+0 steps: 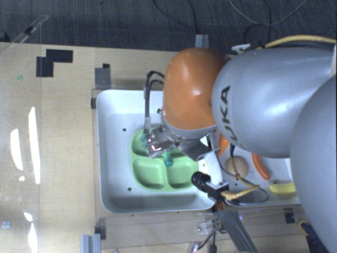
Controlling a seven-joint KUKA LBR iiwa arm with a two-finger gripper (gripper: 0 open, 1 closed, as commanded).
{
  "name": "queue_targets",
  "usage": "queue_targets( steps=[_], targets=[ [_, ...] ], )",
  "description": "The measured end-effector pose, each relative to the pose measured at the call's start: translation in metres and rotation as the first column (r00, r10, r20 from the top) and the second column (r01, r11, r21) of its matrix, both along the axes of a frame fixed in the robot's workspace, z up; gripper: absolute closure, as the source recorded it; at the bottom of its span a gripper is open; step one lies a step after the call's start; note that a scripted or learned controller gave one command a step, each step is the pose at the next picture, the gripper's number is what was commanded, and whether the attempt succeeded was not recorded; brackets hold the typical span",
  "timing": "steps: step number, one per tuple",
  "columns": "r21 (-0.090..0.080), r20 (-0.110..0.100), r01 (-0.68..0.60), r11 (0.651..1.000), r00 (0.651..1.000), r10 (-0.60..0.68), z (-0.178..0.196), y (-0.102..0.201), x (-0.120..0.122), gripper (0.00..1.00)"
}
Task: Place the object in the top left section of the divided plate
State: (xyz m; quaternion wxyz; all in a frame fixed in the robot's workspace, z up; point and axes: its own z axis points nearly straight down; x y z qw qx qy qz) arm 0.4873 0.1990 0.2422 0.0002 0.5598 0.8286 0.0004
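You see the gripper [156, 145] directly above the divided plate [152, 175]'s top left section; finger state cannot be determined.

Black capital letters reading "KUKA" run along the grey housing of the arm [263, 104], beside its orange band [192, 91], on the right of the scene; only part of the lettering faces the camera. No other text, number or sign is legible.

Grey arm [274, 99] reaching leftward, claw [156, 145] pointing down.
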Motion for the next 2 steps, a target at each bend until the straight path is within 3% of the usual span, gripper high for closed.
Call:
queue_targets(
  steps=[1,2],
  targets=[
    [0.0,0.001,0.0,1.0,1.0,0.0,0.0,0.0,0.0,0.0],
    [0.002,0.003,0.001,1.0,1.0,-0.001,0.01,0.0,0.002,1.0]
  ],
)
